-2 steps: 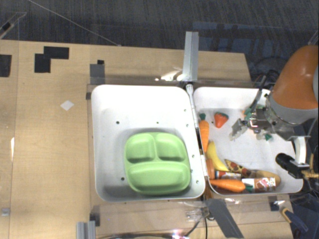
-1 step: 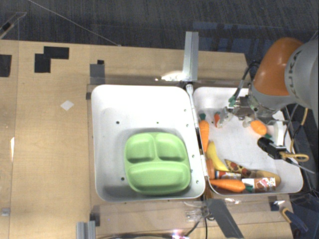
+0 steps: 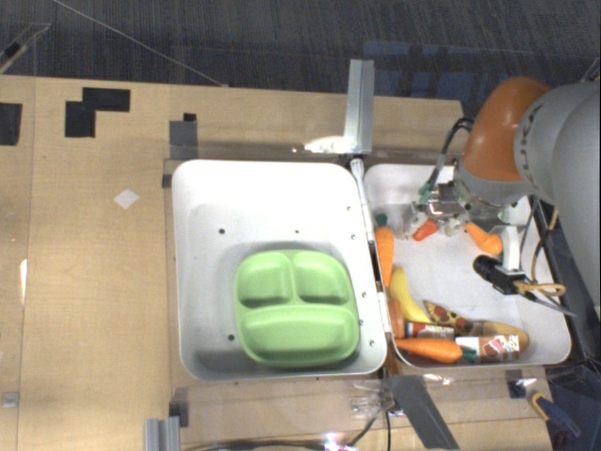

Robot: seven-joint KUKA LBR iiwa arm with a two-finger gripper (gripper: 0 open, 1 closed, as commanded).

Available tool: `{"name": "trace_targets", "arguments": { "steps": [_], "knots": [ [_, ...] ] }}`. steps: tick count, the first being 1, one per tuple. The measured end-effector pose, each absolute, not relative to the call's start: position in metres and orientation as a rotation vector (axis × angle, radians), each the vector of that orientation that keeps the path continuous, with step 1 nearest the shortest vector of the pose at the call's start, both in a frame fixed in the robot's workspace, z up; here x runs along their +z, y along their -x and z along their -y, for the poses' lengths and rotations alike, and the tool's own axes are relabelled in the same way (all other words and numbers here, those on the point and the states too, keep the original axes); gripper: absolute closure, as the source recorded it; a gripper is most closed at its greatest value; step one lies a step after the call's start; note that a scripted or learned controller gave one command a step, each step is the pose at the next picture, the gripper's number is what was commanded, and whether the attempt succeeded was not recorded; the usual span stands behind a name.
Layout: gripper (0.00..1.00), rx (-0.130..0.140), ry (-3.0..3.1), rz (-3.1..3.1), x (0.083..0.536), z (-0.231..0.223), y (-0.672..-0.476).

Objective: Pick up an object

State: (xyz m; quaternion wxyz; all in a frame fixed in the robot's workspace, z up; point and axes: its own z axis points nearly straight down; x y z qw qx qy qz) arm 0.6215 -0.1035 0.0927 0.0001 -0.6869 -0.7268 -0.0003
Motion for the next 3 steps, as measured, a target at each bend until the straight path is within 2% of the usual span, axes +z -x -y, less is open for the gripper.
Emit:
{"name": "trace_targets", "arguments": {
  "steps": [1,2,3],
  "knots": [
    [1.00,-0.002,2.155,2.282,0.100,0.102,-0.622],
    [1.00,-0.001,2.134,2.305,0.183,0.036,-0.650],
    [1.00,-0.001,2.061,2.372,0.269,0.028,-0.662]
  ]
}}
